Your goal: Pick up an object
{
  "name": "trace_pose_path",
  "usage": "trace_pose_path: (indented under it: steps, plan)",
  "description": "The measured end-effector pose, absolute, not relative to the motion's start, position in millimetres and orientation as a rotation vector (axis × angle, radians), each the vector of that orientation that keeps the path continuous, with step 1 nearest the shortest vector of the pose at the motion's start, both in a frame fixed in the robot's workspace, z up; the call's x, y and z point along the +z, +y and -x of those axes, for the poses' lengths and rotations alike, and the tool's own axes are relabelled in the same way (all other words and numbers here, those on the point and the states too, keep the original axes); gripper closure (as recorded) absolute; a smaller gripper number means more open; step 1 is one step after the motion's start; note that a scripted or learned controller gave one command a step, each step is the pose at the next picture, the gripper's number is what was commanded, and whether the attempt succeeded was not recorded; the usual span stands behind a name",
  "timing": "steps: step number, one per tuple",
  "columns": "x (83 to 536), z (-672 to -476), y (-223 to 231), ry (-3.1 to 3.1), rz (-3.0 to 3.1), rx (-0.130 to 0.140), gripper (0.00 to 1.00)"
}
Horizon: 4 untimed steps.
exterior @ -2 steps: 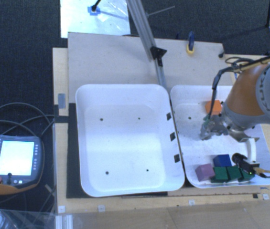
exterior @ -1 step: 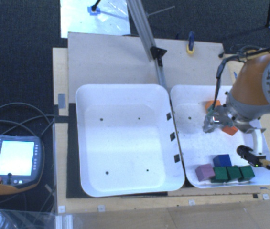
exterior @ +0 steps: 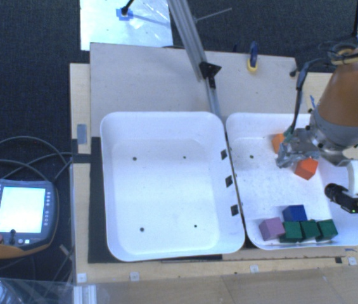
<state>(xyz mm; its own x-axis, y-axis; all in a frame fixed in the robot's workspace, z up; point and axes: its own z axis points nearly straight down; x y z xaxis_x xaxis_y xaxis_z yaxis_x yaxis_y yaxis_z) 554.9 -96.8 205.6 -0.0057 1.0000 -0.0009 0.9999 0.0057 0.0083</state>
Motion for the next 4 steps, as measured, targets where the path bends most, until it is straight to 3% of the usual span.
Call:
trace_pose_path:
  steps: [1, 2, 4]
  plan:
    - [264, -549.3, -103, 2.221, -2.211, 0.009, 1.0]
    - [252, -549.9, -48, 2.232, -2.21, 0.005, 1.0]
    - [249, -570.0, 43, 2.233, -2.21, 0.006, 1.0]
